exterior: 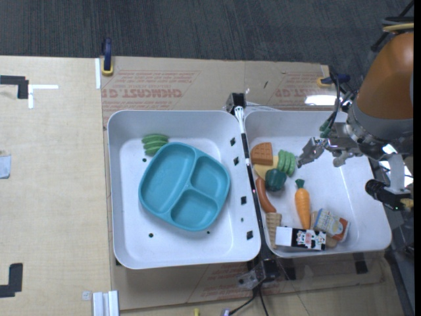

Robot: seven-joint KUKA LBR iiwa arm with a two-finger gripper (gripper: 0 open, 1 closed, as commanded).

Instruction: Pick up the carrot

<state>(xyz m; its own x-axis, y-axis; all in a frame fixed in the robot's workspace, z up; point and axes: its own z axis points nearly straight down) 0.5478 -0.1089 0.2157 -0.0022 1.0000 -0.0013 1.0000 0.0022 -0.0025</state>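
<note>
The carrot (302,205) is orange with a small green top and lies lengthwise in the right bin (368,203), near its middle, with the top pointing to the far side. My gripper (325,151) hangs over the far part of that bin, up and to the right of the carrot and clear of it. Nothing is in its grasp. The arm's orange band (395,71) rises behind it at the right.
Left of the carrot lie an orange waffle block (262,153), green vegetables (284,163) and a red sausage (265,195). A cone (273,224), a black-and-white carton (300,237) and a small box (329,223) sit along the near wall. The left bin (125,196) holds a blue divided plate (184,185) and a green pod (156,142).
</note>
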